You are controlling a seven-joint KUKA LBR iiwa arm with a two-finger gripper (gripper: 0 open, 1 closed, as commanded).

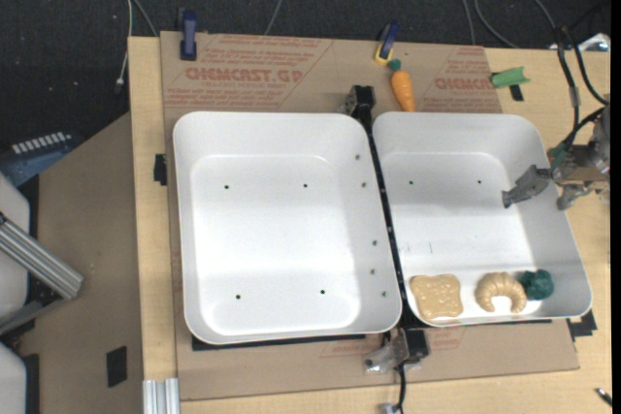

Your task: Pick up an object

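two white bins side by side on a cardboard-covered bench [291,63]. the left bin [281,228] and the right bin [485,150] touch along their inner edges. gripper [529,186] comes in from the right edge and sits over the right bin's right wall, upper half; one dark finger [519,189] points left and down over the bin floor, and nothing is seen between the fingers. whether the jaws are spread or pressed together cannot be told at this angle. candidate objects lie in a row along the right bin's near wall, well apart from the gripper and below it in view: a tan toast-shaped piece [436,297] at left, a croissant [502,292] beside it, and a small dark green object [538,284] touching the croissant's right end. outside the bins, an orange carrot-like item [402,89] lies on the cardboard just behind the right bin.
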